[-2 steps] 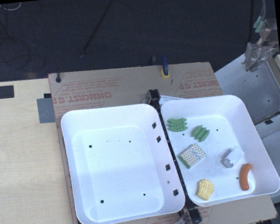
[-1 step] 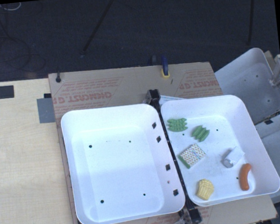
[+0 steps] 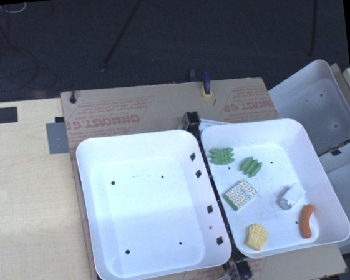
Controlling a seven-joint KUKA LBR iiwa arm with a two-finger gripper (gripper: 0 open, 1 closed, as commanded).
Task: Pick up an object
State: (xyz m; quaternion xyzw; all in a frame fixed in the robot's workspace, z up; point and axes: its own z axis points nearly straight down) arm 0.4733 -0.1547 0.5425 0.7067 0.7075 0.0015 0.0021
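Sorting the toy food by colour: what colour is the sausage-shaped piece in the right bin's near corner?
Orange; the sausage-shaped piece shows best in the camera view.

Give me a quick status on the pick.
Right bin holds two green pieces, checkered block, yellow corn, orange sausage, grey piece. All spaced apart.

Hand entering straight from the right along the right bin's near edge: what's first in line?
Probably the orange sausage, then the yellow corn; if it travels low, the right bin's rim comes first.

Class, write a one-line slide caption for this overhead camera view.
Five small toys, including yellow corn and an orange sausage, lie in the right bin.
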